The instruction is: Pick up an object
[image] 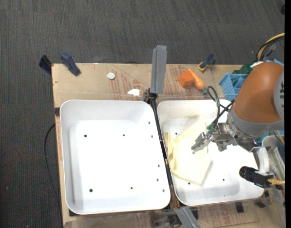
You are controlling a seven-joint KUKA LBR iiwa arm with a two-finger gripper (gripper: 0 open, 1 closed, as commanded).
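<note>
Jaws (pixel 198 145): spread, poised over pale yellow crumpled cloth (pixel 189 158) in right white bin (pixel 183 197); step: approach; next: descend, close on fabric

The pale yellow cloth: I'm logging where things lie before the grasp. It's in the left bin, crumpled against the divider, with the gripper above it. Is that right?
Not quite. The camera view shows the pale yellow cloth in the right bin, not the left bin. The rest stands: it lies crumpled against the divider, with the gripper above it.
</note>
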